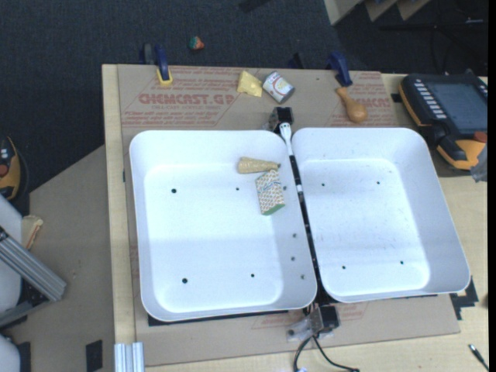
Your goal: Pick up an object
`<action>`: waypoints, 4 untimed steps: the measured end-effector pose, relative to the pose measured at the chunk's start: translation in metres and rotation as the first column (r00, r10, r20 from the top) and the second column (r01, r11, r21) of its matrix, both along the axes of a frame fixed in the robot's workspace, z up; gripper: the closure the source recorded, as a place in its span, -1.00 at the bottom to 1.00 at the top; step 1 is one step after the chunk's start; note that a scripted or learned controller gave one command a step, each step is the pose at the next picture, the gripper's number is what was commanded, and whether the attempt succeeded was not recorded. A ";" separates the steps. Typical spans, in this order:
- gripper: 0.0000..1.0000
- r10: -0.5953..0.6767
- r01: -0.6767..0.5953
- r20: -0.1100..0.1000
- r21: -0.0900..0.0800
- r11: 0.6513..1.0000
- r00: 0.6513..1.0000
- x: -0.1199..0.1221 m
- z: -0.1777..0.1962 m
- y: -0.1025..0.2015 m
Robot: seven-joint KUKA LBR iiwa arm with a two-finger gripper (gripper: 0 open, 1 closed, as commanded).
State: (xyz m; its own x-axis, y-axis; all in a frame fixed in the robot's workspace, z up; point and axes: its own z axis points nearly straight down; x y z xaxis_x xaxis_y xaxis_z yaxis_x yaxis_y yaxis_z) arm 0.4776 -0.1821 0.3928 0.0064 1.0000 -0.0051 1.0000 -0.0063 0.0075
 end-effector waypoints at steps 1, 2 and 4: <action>1.00 0.002 -0.002 0.002 -0.002 1.000 1.000 0.002 0.064 -0.045; 1.00 0.006 -0.005 -0.022 0.011 1.000 1.000 0.000 -0.093 -0.040; 1.00 0.012 -0.012 -0.023 0.011 1.000 1.000 0.063 -0.094 0.042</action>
